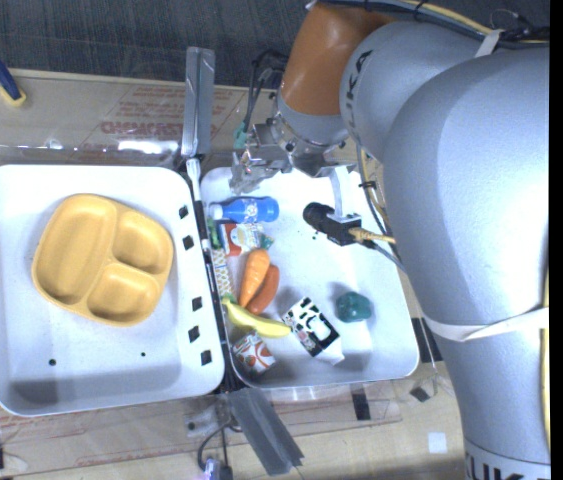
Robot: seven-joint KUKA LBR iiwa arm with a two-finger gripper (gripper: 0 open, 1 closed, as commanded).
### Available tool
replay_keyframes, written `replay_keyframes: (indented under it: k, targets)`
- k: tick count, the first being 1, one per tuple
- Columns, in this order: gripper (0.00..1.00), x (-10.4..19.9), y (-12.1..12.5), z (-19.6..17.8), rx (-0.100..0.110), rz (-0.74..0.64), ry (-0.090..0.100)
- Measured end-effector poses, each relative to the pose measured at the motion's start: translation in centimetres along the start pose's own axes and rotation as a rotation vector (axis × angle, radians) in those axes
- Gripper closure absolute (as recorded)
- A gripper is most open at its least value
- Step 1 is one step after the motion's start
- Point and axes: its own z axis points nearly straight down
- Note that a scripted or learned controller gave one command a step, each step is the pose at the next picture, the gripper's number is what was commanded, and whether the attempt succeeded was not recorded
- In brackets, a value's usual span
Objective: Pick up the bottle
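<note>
The bottle (244,210) you are after lies on its side in the right bin (386,353), up in the far left corner, close against the divider between the two bins. It is a small blue bottle with a white cap, and its long axis runs across the view, cap toward the left bin (21,368) and base toward the middle of its own bin. Just in front of it sits a crumpled packet (244,236), touching or nearly so, and below that a carrot (257,278), a banana (256,321), a black-and-white carton (313,328) and a green ball (353,306).

Your hand (251,168) hangs just beyond the bottle, toward the far rim of the bin and about over its middle, so the bottle lies a short way toward the near side from the fingertips and below them. How wide the hand stands you cannot tell from here (the metal parts blur against the white bin wall), and nothing can be seen between its fingers.

The move ahead, as I judge it, turns on that short offset: bring the hand toward the near side until it straddles the bottle across its narrow width, not along its length. Watch the bin wall and the packet, since both crowd the bottle.
</note>
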Motion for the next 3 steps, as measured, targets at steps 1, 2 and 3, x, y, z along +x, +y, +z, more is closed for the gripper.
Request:
replay_keyframes:
  k: [1, 2, 3]
  targets:
    - [0.0, 0.0, 0.0, 0.1, 0.001, 0.0, 0.0]
    - [0.0, -1.4, -2.8, 0.2, 0.004, -0.037, 0.0]
    - [0.0, -7.2, -0.8, 4.6, 0.002, 0.0, -0.002]
